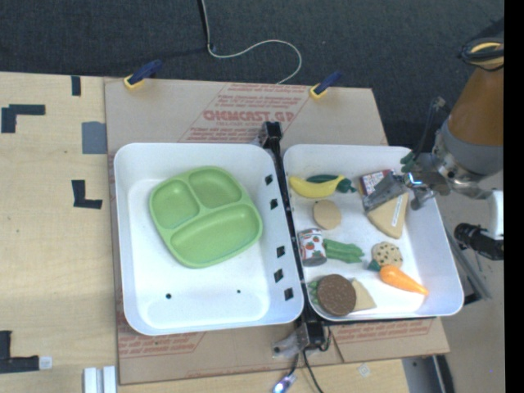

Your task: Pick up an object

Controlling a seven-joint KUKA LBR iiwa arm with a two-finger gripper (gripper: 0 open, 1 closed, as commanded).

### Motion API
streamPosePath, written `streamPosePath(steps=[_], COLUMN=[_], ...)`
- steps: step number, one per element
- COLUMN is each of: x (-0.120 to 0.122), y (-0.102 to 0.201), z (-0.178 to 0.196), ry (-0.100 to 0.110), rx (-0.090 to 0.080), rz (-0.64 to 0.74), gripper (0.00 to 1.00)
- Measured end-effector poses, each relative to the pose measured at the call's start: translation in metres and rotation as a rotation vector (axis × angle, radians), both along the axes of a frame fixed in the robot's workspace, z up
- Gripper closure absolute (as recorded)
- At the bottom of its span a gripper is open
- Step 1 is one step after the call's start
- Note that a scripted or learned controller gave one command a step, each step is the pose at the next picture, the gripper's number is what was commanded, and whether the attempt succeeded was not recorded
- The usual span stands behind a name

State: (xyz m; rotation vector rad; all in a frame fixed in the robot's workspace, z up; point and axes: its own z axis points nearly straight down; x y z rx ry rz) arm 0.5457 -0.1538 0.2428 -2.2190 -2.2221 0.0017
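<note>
Over right bin (pixel 432 244): gripper (pixel 399 188) above cheese wedge (pixel 390 215), grip state unclear; banana (pixel 315 187), cookie (pixel 327 214) nearby.

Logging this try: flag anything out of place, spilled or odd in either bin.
Nothing spilled. The toy foods lie loose inside the right bin; the green plate sits askew in the left bin. The gripper is low over the cheese wedge.

A green divided plate (pixel 205 217) lies in the left bin (pixel 135 170), well apart from the gripper (pixel 409 184), across the divider on the view's left. Cardboard (pixel 246 113) lies under both bins. Beyond the gripper, toward the view's top, two clamps (pixel 326 83) pin the cardboard's edge, and a white cable (pixel 246 51) loops past them.
</note>
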Motion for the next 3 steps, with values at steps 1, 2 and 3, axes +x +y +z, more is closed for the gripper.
streamPosePath(steps=[1,2,3], x=[0.0,0.023,0.015], y=[0.001,0.065,0.166], z=[0.01,0.028,0.104], ry=[0.001,-0.002,-0.006], rx=[0.0,0.0,0.002], rz=[0.001,0.005,0.01], gripper=[1.0,1.0,1.0])
